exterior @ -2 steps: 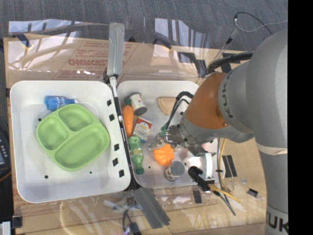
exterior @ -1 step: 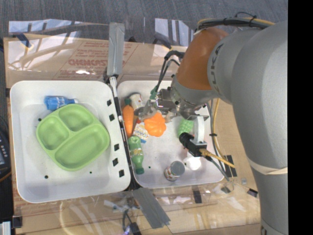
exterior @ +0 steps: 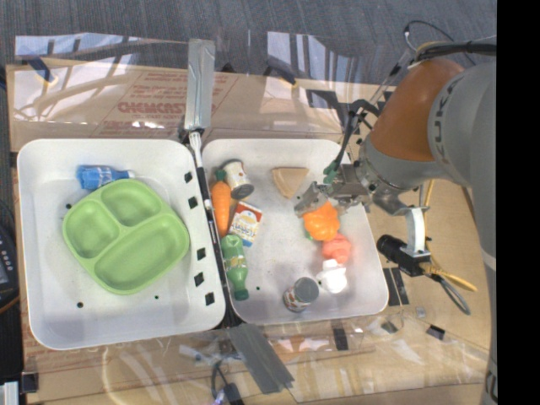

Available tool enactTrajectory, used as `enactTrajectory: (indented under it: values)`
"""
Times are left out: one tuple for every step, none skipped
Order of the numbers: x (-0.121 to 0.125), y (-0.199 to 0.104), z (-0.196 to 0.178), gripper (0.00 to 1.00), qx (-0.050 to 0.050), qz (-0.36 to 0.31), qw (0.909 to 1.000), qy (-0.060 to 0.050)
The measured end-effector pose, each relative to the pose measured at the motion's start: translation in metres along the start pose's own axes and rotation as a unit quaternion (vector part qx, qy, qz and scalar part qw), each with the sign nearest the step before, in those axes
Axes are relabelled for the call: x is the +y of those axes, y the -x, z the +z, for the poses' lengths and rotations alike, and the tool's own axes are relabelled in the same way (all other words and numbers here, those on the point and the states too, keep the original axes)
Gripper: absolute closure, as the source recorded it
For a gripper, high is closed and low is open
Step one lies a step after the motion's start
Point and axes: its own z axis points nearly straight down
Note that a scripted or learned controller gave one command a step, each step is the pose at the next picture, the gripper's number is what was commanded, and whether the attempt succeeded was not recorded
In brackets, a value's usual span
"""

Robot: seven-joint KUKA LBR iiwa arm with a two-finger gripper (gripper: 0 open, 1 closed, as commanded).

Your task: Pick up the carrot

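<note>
Closest to the lens, at the near wall of the right bin, stands a small metal can with a round dull lid. The carrot serves as landmark: a smooth orange taper with a green top, lying lengthwise against the divider side of that bin. Just behind the carrot sits another small tin on its side. Beside the carrot, toward the arm, lies a little printed carton; nearer the camera from the carrot stretches a green bottle, glossy plastic. Well across the bin from the carrot rest a tan wedge, a lumpy orange pepper-like toy, a pink rounded piece and a white one. The gripper hangs over the orange toy — far from the carrot — and whether its jaws are spread or closed cannot be told. On the carrot's other side, past the divider, the left bin holds a pale green compartment plate and a blue crumpled object.
</note>
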Motion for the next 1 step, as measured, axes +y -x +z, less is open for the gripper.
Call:
enactTrajectory:
  values:
    - [-0.0414,-0.0673,-0.0214,1.0,0.001,-0.021,0.9998,0.0]
